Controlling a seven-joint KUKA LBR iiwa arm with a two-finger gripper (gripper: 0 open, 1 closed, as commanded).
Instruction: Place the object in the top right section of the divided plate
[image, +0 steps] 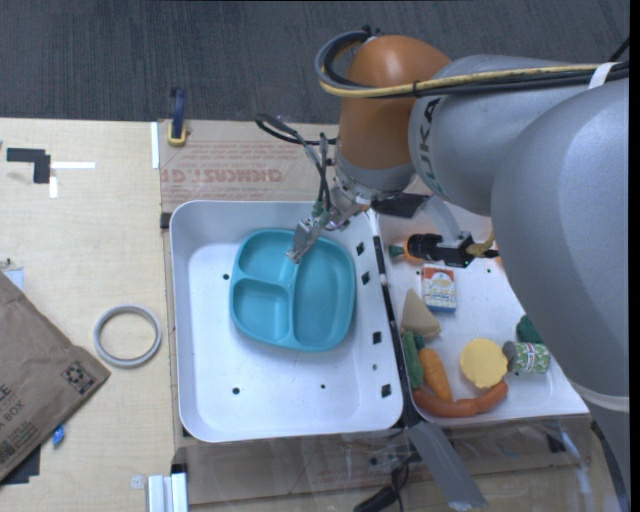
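Note:
A teal divided plate (293, 290) lies in the left white bin (200, 400), with two small sections on its left and one long section on its right. My gripper (302, 242) hangs over the plate's upper part, near the ridge between the upper left section and the long right one. I can make out no object at its tip. The sections of the plate that show are bare. The arm's orange band and grey body cover the upper right of the view.
The right bin (500, 300) holds a small carton (438, 288), a tan wedge (420, 316), a carrot (434, 371), a yellow disc (483, 362), a red sausage (462, 404) and a green-and-white can (530, 356). A tape ring (127, 333) and a cardboard box (35, 385) lie on the bench at left.

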